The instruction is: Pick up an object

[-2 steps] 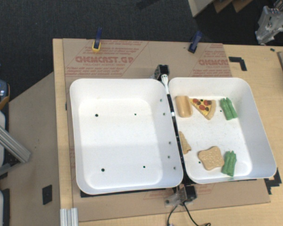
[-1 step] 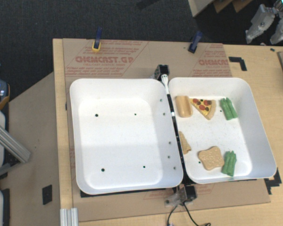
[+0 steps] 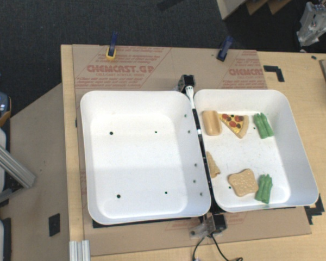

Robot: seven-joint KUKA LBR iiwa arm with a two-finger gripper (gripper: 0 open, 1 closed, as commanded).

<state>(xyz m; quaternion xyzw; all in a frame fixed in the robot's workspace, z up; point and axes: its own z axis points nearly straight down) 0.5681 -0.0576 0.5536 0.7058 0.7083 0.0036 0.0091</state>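
Desk: brown cardboard-covered top carrying two shallow white bins side by side, with a blue-and-yellow clamp and a blue clamp at its far edge.
Left bin: bare white floor with four small dark holes.
Right bin: holds all the toy food.
Hot dog bun: far left of the right bin, close to the dividing wall.
Pizza slice: just beside the bun, to its right.
Far green vegetable: right of the pizza slice.
Tan wedge: against the right bin's left wall, near the middle.
Toast slice: near edge of the right bin.
Near green vegetable: touching the toast's right side.
Gripper: pale metallic part at the top right corner, well apart from the bins; whether its fingers are apart or together cannot be told.
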